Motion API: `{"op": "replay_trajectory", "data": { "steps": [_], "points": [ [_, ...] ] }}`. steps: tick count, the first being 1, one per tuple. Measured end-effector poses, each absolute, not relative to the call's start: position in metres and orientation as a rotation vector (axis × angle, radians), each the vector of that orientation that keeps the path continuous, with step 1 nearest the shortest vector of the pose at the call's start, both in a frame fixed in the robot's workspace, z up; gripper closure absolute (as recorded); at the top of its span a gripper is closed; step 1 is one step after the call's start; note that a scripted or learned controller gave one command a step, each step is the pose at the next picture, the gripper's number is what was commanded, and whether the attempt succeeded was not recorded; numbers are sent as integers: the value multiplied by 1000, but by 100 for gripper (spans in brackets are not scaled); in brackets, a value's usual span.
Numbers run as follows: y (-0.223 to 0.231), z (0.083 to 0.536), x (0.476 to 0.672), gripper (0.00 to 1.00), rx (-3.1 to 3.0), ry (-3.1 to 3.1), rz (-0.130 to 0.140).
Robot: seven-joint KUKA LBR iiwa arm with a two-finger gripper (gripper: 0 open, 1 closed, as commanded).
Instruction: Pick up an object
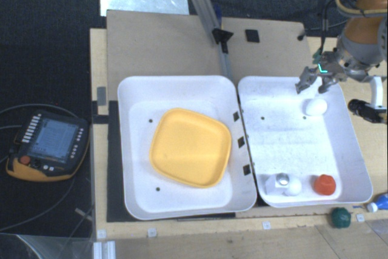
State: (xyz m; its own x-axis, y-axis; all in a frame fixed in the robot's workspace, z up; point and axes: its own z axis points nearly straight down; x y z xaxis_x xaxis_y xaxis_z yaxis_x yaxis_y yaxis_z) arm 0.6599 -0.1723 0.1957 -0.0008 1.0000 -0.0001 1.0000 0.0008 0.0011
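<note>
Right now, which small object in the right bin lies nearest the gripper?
The white ball, just below the gripper. The red object and white-and-silver pieces sit along the bin's near edge.

A ball [315,107] lies in the right bin [357,148] just below the jaws; a plate [190,147] sits in the left bin [133,130], far left of them.

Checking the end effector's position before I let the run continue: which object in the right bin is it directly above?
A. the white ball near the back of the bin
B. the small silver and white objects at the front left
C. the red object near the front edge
A: the end effector hangs at the back of the right bin, just above the white ball; the red object sits far off at the front.
</note>
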Motion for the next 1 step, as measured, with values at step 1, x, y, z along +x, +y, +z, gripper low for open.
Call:
{"op": "replay_trajectory", "data": {
  "steps": [1],
  "points": [
    [-172,196,660,0,2220,2222,1]
  ]
}}
